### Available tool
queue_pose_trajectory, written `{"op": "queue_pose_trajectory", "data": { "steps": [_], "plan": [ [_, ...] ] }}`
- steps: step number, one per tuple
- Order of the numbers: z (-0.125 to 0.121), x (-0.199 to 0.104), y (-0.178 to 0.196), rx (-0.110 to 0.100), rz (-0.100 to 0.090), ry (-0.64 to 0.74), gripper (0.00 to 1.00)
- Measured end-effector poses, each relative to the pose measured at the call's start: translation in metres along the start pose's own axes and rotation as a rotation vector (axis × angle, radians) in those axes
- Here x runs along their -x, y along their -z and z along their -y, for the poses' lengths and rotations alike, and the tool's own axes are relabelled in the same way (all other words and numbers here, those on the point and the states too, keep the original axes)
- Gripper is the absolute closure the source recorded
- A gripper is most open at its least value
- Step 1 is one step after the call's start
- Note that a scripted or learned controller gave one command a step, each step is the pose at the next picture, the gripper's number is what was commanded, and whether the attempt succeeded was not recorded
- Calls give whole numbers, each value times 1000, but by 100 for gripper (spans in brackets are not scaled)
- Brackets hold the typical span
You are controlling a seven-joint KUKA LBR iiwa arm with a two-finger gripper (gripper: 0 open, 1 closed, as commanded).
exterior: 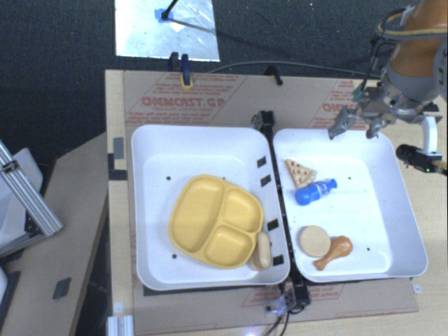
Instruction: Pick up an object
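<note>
My gripper [355,129] hangs above the far rim of the right bin [399,208], open, with nothing between its two dark fingers. Below it in that bin lie a pizza slice [299,171], a blue bottle [314,191], a round tan cookie [314,241] and a brown drumstick [334,250]. The pizza slice and bottle are nearest the gripper, toward the bin's left side. The cookie and drumstick sit close together near the front.
The left bin [157,159] holds a yellow divided tray [217,220] with a small bread roll [262,250] at its front right corner. A black clamp [264,120] stands where the two bins meet. A grey metal frame [28,201] sits at far left.
</note>
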State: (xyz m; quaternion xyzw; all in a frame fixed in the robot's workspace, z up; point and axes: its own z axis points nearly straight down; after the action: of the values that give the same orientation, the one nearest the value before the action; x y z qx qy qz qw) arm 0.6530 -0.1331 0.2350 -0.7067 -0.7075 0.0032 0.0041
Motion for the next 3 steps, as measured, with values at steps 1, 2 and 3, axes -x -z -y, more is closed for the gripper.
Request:
{"op": "queue_pose_trajectory", "data": {
  "steps": [1,2,3],
  "plan": [
    [-2,0,7,12,2,2,0],
    [7,-1,-47,9,1,1,0],
    [12,6,-93,8,1,0,0]
  ]
}}
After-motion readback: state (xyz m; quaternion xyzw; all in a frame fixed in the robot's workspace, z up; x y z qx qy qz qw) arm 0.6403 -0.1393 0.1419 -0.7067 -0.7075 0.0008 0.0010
